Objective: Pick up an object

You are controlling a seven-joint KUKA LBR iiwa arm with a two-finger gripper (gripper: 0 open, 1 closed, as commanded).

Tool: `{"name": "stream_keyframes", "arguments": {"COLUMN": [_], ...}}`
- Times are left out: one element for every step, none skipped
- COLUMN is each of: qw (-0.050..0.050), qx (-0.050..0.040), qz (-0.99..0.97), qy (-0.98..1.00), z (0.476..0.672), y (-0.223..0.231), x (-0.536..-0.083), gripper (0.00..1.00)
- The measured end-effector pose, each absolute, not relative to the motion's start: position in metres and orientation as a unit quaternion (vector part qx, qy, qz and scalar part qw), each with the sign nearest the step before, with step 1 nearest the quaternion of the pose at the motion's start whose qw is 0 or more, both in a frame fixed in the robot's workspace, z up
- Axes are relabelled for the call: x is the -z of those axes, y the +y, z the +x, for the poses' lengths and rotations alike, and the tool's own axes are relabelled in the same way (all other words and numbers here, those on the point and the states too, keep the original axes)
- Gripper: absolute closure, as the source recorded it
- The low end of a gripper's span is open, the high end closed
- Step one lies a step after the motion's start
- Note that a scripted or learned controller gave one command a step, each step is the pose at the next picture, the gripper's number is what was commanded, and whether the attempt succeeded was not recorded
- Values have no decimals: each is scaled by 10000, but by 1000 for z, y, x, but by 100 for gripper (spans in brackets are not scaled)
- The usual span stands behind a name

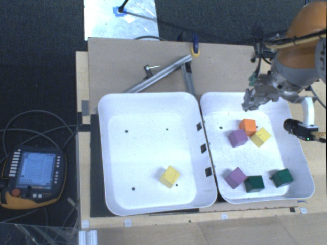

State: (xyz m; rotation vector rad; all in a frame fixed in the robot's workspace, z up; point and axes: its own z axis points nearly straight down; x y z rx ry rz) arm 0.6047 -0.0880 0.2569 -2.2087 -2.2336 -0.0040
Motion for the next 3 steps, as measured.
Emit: {"name": "stream_keyframes", "arguments": {"qw": [3, 10, 13], "qx": [15, 6, 5], "qz": [-7028, -7033, -7032], "qy": [-7113, -7109, -7110], "z": [602, 600, 596], "y": [-31, 21, 76], "x": [-262, -243, -228], "gripper": [100, 100, 100]}}
